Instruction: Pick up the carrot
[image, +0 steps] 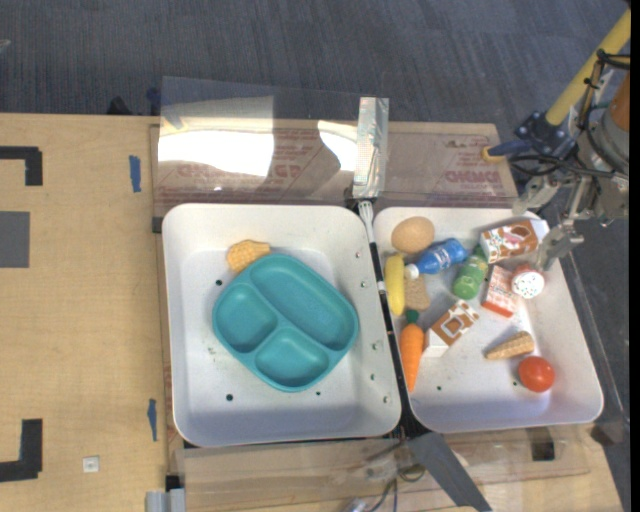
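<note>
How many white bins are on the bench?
2. The left bin holds a teal divided plate. The right bin sits beside it, holding the carrot near its left wall among other toy foods.

The carrot (410, 354) lies lengthwise against the left wall of the right bin (585, 405), just below a yellow banana (395, 283). The left bin (190, 400) holds a teal divided plate (285, 320). The gripper (560, 235), blurred, seems to hang over the right bin's far corner.
</note>
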